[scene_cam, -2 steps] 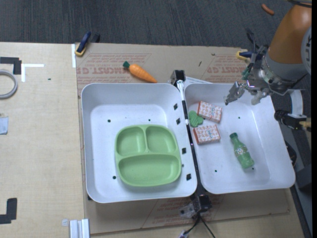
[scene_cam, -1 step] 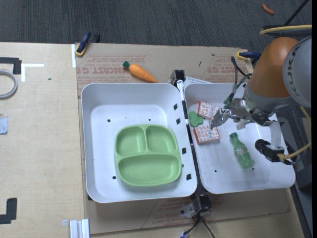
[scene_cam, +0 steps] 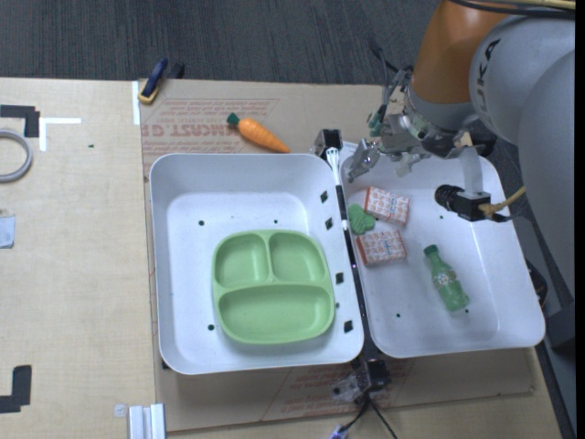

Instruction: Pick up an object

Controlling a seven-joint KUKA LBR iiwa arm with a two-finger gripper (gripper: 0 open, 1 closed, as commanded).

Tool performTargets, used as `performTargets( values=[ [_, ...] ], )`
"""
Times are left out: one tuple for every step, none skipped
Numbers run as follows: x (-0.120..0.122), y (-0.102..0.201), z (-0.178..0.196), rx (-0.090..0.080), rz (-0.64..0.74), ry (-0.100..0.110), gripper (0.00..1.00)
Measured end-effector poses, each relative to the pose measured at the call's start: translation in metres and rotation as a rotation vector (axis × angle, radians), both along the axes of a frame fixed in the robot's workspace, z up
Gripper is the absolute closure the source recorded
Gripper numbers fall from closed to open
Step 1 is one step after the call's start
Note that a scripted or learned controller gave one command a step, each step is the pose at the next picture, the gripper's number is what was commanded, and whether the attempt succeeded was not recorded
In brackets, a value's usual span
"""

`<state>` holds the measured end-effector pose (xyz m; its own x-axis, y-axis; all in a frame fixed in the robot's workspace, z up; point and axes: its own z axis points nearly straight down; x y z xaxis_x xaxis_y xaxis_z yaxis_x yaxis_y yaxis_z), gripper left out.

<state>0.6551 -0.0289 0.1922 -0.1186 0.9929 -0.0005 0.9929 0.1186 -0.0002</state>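
My gripper [scene_cam: 363, 160] hangs over the far left corner of the right bin [scene_cam: 512, 323], above the divider between the two bins. It is open with nothing between its fingers. Just in front of it lie two pink-and-white boxes [scene_cam: 387, 205] [scene_cam: 381, 246], with a small green toy [scene_cam: 361, 219] at their left side. A green bottle [scene_cam: 445, 279] lies further right in the same bin. A green divided plate [scene_cam: 272, 286] sits in the left bin [scene_cam: 183, 245].
A toy carrot [scene_cam: 259, 133] lies on the cardboard behind the left bin, outside both bins. A blue-and-yellow tool [scene_cam: 154, 80] rests at the cardboard's far left corner. A black cable fitting [scene_cam: 462, 199] hangs off the arm over the right bin.
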Motion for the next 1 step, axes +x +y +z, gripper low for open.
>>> performTargets(
  values=[
    [-0.0834, -0.0165, -0.0001, 0.0, 0.162, 0.001, 0.0]
  ],
)
